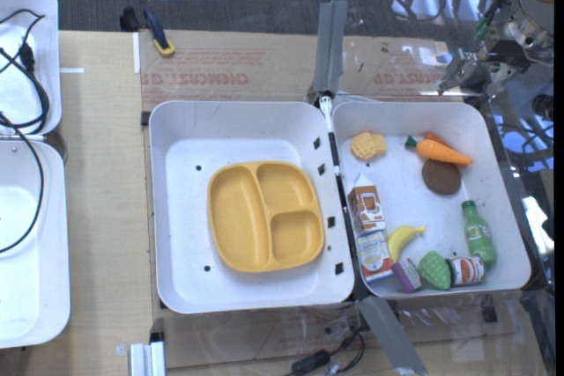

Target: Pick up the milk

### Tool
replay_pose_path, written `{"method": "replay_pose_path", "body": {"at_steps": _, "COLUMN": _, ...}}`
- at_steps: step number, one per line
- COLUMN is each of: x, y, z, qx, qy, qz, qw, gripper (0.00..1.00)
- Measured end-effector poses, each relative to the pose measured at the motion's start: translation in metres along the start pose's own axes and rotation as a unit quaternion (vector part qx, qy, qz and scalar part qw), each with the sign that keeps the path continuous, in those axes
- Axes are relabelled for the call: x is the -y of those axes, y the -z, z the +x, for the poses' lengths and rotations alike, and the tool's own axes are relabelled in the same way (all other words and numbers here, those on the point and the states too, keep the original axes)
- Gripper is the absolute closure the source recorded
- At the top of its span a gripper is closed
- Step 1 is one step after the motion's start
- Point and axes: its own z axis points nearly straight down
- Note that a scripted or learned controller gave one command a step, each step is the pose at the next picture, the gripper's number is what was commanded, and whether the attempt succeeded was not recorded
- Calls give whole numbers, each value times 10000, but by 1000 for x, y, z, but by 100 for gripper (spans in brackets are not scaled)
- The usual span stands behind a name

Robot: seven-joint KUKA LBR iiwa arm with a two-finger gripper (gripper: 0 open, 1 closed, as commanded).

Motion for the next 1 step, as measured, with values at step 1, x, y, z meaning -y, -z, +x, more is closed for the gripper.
{"method": "replay_pose_path", "body": {"at_steps": 1, "x": 92, "y": -161, "z": -30, "qx": -6, "qy": 751, "qz": -2, "qw": 9972, "gripper": 0}}
